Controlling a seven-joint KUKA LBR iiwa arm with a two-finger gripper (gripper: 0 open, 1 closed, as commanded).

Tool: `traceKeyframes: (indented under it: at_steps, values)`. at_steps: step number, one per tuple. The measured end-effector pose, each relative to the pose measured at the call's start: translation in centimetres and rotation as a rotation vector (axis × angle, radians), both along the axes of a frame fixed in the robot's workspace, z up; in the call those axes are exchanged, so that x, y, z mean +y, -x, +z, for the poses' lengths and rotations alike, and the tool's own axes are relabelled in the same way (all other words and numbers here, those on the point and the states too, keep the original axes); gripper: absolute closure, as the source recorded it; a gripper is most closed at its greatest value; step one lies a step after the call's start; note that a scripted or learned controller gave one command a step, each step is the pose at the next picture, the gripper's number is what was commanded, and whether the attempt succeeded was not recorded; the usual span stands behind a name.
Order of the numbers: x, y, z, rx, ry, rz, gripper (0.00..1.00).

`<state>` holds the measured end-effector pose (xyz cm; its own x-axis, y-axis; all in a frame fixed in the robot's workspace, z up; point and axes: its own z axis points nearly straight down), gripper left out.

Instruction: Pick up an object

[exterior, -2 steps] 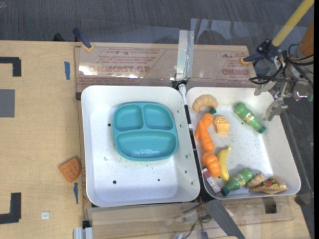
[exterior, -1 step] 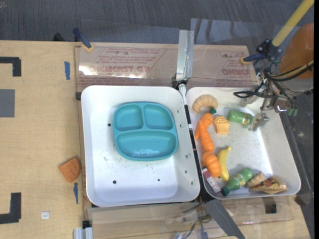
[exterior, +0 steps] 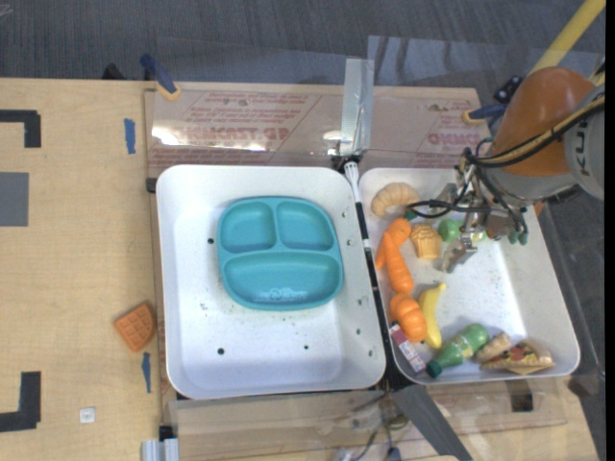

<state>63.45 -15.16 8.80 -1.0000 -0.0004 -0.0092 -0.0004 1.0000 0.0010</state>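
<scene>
Toys for picking sit in the right bin (exterior: 553,296), and I get to choose one. The jaws (exterior: 468,243) hang low over the far part of that bin, near its middle. I cannot tell from up here if they are open or shut, because wires and dark parts hide them. I see no toy between them.

Just to the left of the jaws is a small yellow block (exterior: 426,242), and a little green ball (exterior: 449,229) sits close by it. A tan croissant (exterior: 394,198) lies at the far corner. A long orange carrot (exterior: 394,254) runs down the left side, with a small orange pumpkin (exterior: 409,317) and a yellow banana (exterior: 431,313) nearer to me. A green toy (exterior: 460,345) and a pizza slice (exterior: 516,355) lie at the near edge.

I think the yellow block is the best pick, since it is closest and has flat sides. To do it well, I would slide over until the block is right in the middle of the jaws, open wide, go straight down, and squeeze on the flat sides. I should watch that I do not bump the green ball, as it may roll.

The left bin (exterior: 183,286) holds a blue tray (exterior: 280,254). A small orange waffle toy (exterior: 135,326) lies out on the counter (exterior: 67,257).
</scene>
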Motion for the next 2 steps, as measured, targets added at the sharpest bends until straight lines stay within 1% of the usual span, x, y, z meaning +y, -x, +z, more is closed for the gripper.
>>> traceKeyframes:
  at_steps: [1, 2]
  values:
    - [2.8, 6.6, 0.2, -0.001, 0.002, -0.001, 0.0]
    - [5.0, 9.6, 0.2, -0.005, 0.001, -0.185, 0.0]
